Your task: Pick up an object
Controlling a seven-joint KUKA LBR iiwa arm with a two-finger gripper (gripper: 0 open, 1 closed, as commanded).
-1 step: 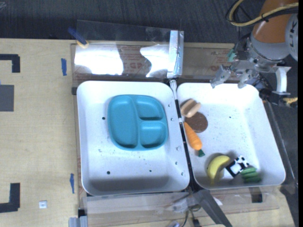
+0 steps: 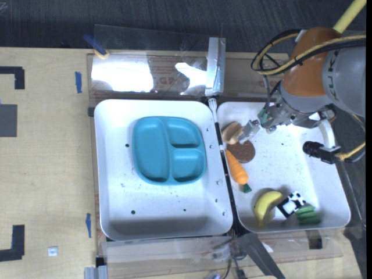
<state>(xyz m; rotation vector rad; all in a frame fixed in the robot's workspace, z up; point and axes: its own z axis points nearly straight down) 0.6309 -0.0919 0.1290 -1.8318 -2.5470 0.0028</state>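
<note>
My gripper (image 2: 251, 129) reaches into the upper left part of the right bin (image 2: 325, 179), coming down from the grey arm with the orange band. Its tip is right beside a tan bun-like piece (image 2: 231, 132) that lies against the bin's left wall; I cannot tell whether they touch. Just below the bun lies a brown round cookie (image 2: 244, 152), then an orange carrot (image 2: 236, 168). Near the bin's front sit a yellow banana (image 2: 265, 204), a black-and-white block (image 2: 293, 203) and a green piece (image 2: 308, 215).
The left bin (image 2: 110, 185) holds a blue divided plate (image 2: 170, 149). A black cable end (image 2: 314, 149) and yellow cables hang over the right bin's right side. A clear plastic sheet (image 2: 151, 68) lies behind the bins.
</note>
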